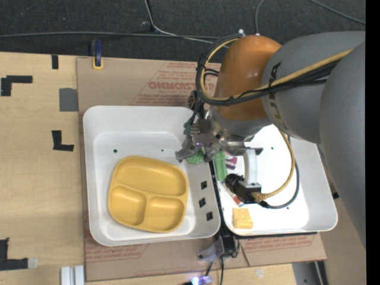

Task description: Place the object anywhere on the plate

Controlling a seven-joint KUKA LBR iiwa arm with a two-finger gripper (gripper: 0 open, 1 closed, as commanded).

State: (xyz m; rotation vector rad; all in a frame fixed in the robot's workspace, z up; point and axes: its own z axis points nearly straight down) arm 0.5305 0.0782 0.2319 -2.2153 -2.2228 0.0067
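A yellow plate (148, 193) with three compartments lies in the left white bin (101, 135). My gripper (193, 150) hangs over the right edge of that bin, just above the plate's upper right corner, largely covered by the wrist and its orange band (246, 70). A small grey-green shape shows at the gripper's tip; I cannot make out whether it is a held object. In the right bin (314, 189) lie a yellow block (242, 218) near the front and a green object (220, 166) with a pinkish piece (232, 161) beside the divider.
The arm's grey body (320, 94) covers much of the right bin. A black connector with a yellow cable (242, 187) hangs below the wrist over that bin. Brown cardboard (142, 82) lies under both bins, with a wooden bench (35, 159) at the left.
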